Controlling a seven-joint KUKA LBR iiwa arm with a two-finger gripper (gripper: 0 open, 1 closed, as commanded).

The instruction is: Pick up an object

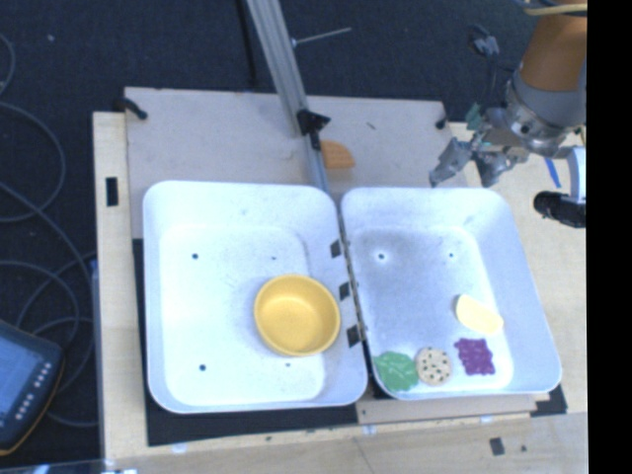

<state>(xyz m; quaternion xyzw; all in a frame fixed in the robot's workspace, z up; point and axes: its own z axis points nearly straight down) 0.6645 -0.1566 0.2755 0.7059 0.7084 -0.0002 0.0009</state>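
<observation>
My gripper (466, 169) hangs above the far edge of the right bin (415, 265), with its two fingers spread and nothing between them. Along that bin's near right side lie a yellow piece (479, 314), a purple piece (476, 355), a round cookie (433, 364) and a green piece (396, 369). All four are well in front of the gripper. A yellow bowl (296, 314) sits upright in the left bin (197, 235).
A slanted metal rail (281, 57) comes down to the seam between the bins at the back, with a small orange object (337, 155) beside it on the bench. Cables and a tablet (20, 383) lie off the bench's left side.
</observation>
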